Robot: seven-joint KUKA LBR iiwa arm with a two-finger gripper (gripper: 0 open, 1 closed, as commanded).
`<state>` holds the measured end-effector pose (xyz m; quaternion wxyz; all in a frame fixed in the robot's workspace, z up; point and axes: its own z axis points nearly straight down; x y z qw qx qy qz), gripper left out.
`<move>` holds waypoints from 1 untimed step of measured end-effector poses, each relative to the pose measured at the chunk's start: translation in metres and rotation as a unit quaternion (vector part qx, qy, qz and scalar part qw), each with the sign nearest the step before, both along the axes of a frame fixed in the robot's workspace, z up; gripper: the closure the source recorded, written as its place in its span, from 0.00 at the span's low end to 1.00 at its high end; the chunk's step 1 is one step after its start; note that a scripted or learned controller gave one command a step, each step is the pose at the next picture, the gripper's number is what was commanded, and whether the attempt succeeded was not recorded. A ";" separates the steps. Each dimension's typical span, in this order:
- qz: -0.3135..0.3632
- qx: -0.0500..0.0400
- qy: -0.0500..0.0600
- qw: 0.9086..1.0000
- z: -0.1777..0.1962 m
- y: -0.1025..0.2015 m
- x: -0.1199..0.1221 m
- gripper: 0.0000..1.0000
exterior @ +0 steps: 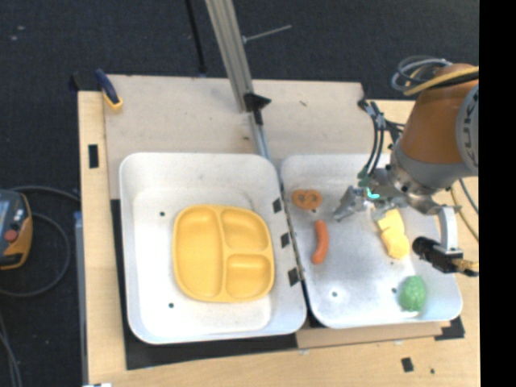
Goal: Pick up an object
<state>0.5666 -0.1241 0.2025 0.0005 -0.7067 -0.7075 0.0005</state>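
Camera view — where's your pincer (348,205)?

— Mine hangs low in the right bin (347,297), spread wide, holding nothing, between the brown pretzel-like piece (306,199) and the yellow block (393,234).

— Which step?

— Approach, I judge; next I must centre over one piece and close.

— Surroundings?

— Pale tabletop (161,119), dark floor (81,22).

One fixed camera looks down at a slant on the desk (185,119), both white bins (201,168) mid-frame, from moderate height.
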 end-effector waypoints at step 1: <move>0.000 0.000 -0.001 1.000 0.001 0.000 0.001 0.00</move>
